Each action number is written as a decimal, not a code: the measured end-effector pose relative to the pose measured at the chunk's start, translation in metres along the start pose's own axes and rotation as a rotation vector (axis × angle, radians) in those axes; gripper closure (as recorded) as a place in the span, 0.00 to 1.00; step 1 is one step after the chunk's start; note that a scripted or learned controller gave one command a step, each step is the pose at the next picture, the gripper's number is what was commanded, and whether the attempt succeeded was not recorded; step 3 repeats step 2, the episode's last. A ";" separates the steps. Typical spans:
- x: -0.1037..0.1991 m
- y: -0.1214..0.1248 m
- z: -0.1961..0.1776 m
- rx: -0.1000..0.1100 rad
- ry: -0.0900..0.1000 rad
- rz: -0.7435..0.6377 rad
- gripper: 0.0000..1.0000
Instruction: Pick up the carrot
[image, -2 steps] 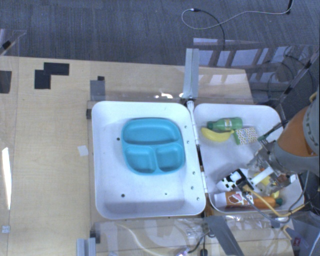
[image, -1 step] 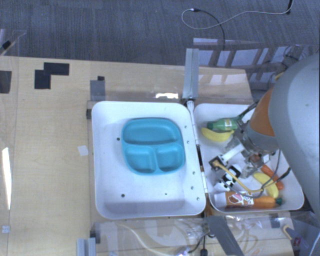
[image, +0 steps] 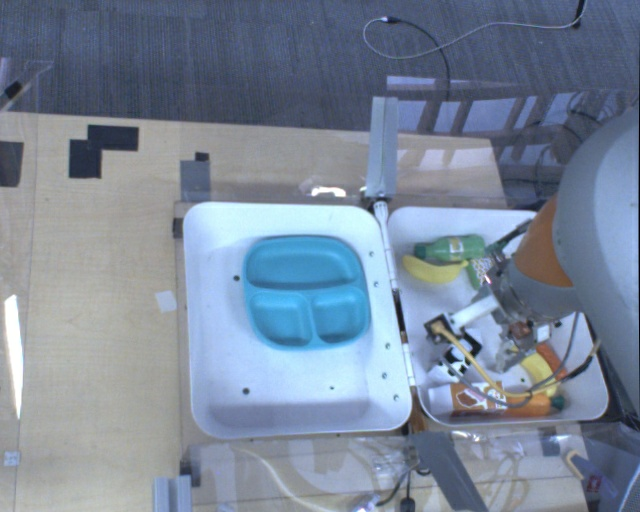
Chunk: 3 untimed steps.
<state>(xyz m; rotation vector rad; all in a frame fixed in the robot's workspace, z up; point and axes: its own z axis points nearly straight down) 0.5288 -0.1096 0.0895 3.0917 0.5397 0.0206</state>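
We see the long orange carrot lying left-to-right, just below the grey two-finger gripper. We cannot tell whether that gripper is open.

**A robotics lab test bench**

This looks like a robot-manipulation lab, not a home or a shop. A large grey industrial arm with an orange band reaches over a pale wooden table. The table carries two shallow white bins, the left bin and the right bin, butted side by side and held by metal brackets. An aluminium post rises behind them. Black tape marks are stuck on the tabletop. A loose cable trails over grey carpet, and more wiring hangs at the front edge. The things in the bins read as test props: a blue divided tray, a banana and a carrot.
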 end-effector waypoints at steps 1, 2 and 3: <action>-0.014 -0.009 -0.001 -0.003 0.002 0.136 0.00; -0.023 0.059 0.001 -0.003 -0.004 0.138 0.00; -0.023 0.059 0.001 -0.003 -0.004 0.138 0.00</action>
